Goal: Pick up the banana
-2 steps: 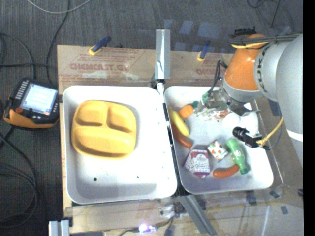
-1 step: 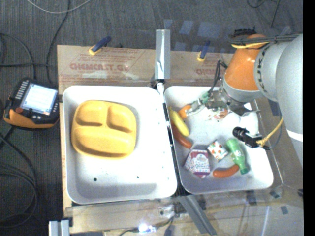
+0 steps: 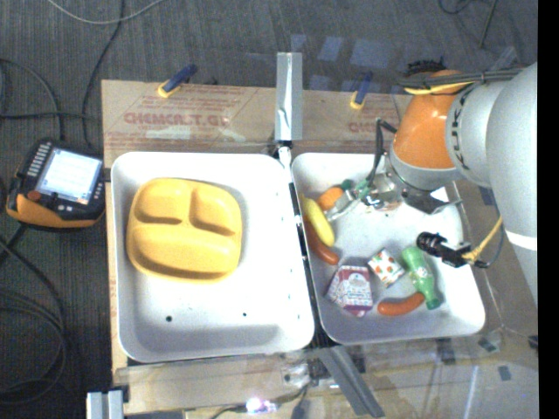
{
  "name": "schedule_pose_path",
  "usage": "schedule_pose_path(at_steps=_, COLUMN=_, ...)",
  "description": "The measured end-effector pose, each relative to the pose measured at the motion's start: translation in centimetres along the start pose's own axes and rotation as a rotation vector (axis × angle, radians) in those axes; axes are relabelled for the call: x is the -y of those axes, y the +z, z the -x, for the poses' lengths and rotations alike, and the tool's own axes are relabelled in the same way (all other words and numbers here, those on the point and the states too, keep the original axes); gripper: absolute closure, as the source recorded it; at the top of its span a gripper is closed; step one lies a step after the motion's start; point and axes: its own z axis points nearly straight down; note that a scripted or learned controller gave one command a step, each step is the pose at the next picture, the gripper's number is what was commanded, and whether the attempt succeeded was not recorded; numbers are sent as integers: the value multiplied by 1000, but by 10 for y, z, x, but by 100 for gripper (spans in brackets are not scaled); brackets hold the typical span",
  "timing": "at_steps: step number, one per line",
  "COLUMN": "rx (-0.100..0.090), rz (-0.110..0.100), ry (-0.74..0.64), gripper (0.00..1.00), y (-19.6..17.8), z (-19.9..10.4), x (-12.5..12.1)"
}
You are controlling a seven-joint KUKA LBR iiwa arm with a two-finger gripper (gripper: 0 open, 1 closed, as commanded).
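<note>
The banana (image 3: pixel 317 223) is a short yellow fruit lying against the left wall of the right bin (image 3: pixel 454 321), its length running from upper left to lower right. My gripper (image 3: pixel 356 194) hangs low over the upper part of that bin, just right of and above the banana's top end. A small orange object (image 3: pixel 330 199) lies between the gripper tip and the banana. Nothing of the banana appears lifted; it rests on the bin floor.
A red sausage (image 3: pixel 325 253) lies just below the banana. Further right sit a maroon packet (image 3: pixel 351 288), a small carton (image 3: pixel 385 267), a green bottle (image 3: pixel 424 278) and another sausage (image 3: pixel 402 304). The left bin (image 3: pixel 148 330) holds a yellow divided plate (image 3: pixel 186 227).
</note>
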Motion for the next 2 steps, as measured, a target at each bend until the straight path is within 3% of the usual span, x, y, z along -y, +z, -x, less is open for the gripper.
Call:
schedule_pose_path(at_steps=1, rx=1, rz=1, ry=-148, gripper=0, y=5, z=6, x=-11)
schedule_pose_path(at_steps=2, rx=-8, rz=5, ry=100, gripper=0, y=5, z=2, x=-19)
